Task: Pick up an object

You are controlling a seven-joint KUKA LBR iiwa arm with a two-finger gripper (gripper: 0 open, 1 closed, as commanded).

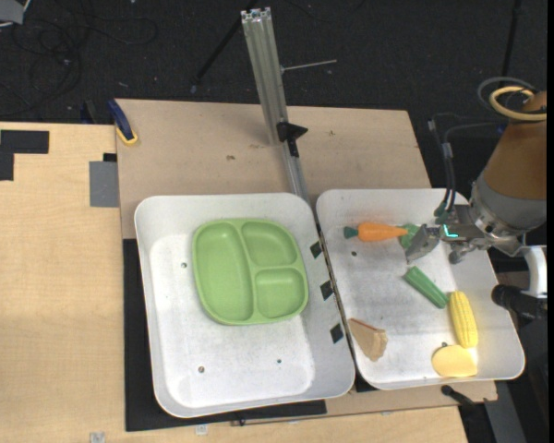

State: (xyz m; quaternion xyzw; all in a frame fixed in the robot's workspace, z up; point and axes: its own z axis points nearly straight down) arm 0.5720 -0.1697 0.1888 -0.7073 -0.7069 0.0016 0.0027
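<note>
Tool (pixel 423 244) hovers just right of carrot (pixel 381 233).

A tan board (pixel 258 146) tops the bench, with black matting showing at its near-left edge. To the left lies a paler wooden surface (pixel 46 284) bearing black and grey rectangular patches. Far behind, the floor (pixel 148 35) is dark carpet. 1 slanted aluminium post (pixel 266 72) rises from the bench's far side.
</note>
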